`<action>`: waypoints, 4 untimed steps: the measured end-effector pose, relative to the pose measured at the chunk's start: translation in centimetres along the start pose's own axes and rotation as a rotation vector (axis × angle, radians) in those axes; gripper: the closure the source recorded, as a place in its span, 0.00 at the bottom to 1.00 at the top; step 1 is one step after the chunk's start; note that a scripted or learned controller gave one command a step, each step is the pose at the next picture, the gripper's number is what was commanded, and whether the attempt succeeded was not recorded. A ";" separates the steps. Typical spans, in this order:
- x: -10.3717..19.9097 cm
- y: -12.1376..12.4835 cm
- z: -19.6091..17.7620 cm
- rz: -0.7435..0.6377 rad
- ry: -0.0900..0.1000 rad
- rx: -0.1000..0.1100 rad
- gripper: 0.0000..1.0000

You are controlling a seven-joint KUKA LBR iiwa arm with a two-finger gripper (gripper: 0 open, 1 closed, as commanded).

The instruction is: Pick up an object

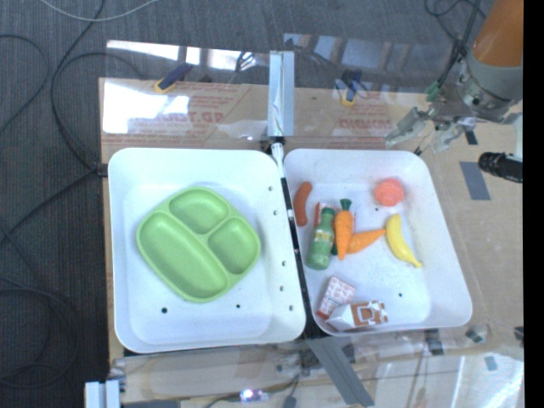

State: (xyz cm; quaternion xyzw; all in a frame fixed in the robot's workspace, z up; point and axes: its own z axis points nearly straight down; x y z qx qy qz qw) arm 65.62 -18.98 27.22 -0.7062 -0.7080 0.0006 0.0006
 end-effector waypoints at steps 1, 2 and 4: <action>3.5 -1.7 13.2 -0.017 0.000 0.002 0.00; 9.7 -4.1 18.1 -0.041 -0.004 -0.017 0.00; 11.1 -6.5 8.9 -0.104 0.000 0.000 1.00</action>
